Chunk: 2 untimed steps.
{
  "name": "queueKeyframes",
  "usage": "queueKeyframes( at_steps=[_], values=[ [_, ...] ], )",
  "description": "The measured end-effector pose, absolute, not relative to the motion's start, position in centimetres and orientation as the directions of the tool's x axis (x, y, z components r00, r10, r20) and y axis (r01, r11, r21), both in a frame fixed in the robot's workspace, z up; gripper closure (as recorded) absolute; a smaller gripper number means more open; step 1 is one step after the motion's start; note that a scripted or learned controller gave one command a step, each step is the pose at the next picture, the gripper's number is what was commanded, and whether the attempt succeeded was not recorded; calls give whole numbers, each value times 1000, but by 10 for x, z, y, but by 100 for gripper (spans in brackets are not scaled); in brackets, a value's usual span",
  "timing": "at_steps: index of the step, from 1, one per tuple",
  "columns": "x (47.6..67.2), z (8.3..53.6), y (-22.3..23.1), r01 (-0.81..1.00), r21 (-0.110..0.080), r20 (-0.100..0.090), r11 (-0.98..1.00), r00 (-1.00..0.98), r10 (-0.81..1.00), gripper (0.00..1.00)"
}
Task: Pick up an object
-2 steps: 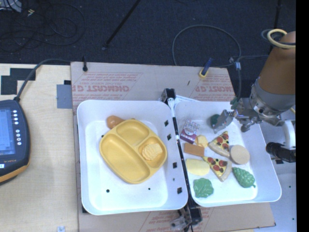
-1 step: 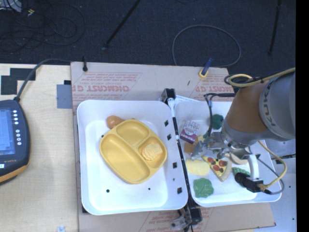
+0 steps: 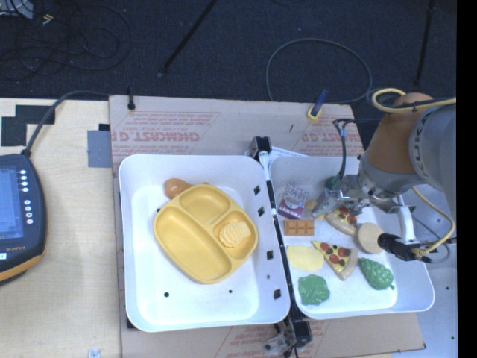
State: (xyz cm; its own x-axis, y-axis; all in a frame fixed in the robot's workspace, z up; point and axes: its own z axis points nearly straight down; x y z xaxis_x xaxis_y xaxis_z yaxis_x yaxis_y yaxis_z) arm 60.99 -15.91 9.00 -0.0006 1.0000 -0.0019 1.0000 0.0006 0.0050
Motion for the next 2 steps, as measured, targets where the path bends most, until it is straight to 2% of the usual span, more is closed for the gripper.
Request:
queueKeyframes(
  at_steps=[1, 2],
  values=[
    [646, 90, -167, 1000, -3, 2, 5, -5, 1000, 0],
    [645, 90, -172, 1000, -5, 6, 4, -4, 1000, 0]
  ],
)
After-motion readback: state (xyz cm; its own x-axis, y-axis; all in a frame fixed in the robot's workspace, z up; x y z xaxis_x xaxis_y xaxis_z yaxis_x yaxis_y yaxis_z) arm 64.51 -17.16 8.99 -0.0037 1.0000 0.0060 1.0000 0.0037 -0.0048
